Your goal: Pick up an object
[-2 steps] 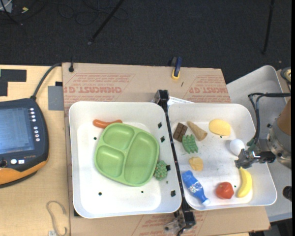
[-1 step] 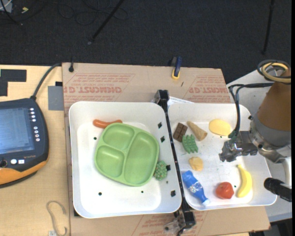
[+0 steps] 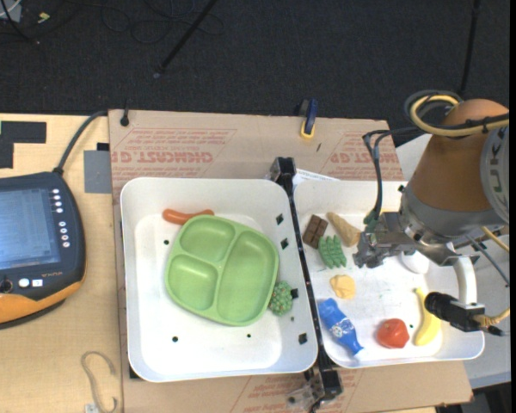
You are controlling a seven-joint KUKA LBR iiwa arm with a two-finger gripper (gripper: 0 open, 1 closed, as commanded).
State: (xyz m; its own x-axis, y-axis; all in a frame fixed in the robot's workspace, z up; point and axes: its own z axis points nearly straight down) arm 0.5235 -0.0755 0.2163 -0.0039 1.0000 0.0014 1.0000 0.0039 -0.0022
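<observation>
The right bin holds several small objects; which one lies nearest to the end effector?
The tan wedge-shaped piece, lying just left of the end effector. The green ridged toy comes a little farther left.

The bench (image 3: 34, 377) bears brown cardboard (image 3: 206, 149), two white bins (image 3: 146, 334) side by side, and a teach pendant (image 3: 26, 239).

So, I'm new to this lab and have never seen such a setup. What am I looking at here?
It is one camera fixed above a bench, looking down at a slant. The grey and orange machine reaching in from the right is a robot arm; its gripper hangs low over the right bin. That bin holds small toys: a green piece, a brown block, a blue item, a red ball, a banana. The left bin holds a green divided plate. I see nothing held. A control tablet sits at left.
</observation>
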